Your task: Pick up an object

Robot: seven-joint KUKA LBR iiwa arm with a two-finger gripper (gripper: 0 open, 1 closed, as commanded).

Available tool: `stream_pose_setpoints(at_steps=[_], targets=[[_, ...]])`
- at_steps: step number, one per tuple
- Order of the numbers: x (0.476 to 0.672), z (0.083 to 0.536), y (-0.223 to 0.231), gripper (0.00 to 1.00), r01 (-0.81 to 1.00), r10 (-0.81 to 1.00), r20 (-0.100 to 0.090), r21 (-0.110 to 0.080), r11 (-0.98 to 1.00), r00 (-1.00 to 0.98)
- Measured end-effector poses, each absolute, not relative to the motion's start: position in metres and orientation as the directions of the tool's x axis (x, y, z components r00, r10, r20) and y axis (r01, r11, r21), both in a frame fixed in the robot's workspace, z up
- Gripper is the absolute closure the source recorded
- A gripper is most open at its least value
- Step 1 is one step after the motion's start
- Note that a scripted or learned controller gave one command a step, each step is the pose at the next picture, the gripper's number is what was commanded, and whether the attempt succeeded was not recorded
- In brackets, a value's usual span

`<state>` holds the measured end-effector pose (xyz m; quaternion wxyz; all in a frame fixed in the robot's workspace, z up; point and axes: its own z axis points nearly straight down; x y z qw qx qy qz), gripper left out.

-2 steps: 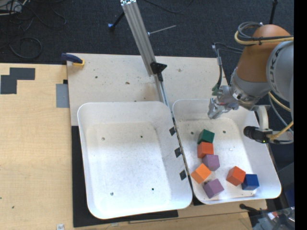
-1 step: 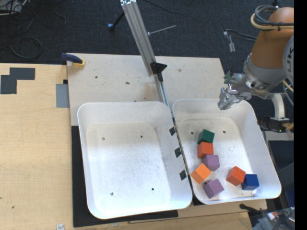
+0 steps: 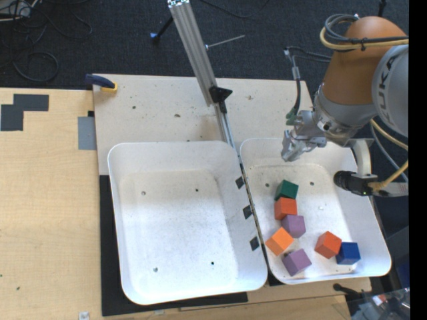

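The right bin [image 3: 373,239] holds several small blocks. A green block [image 3: 287,190] lies nearest the back, with a red one [image 3: 285,207] just in front of it. Further forward sit a purple block [image 3: 294,225], an orange block [image 3: 279,241] and a second purple block [image 3: 296,261]. Toward the front right, a red block [image 3: 327,244] touches a blue block [image 3: 348,253]. My gripper [image 3: 292,150] hangs over the back of the right bin, above and behind the green block, with nothing visible in it.
The left bin [image 3: 127,179] lies beside the right one, with a divider carrying black clips [image 3: 245,211] between them. A slanted aluminium bar [image 3: 197,52] rises behind the bins. A wooden surface [image 3: 47,205] extends to the left.
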<state>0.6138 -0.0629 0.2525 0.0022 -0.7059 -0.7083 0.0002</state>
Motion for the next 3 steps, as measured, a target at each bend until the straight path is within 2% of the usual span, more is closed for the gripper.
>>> stream_pose_setpoints(at_steps=[2,3], targets=[[0.573,0.226,0.032,1.00,1.000,1.000,0.002,-0.006,0.004,-0.004],[0.559,0.237,0.083,1.00,1.000,1.000,0.002,-0.003,0.005,-0.005]])
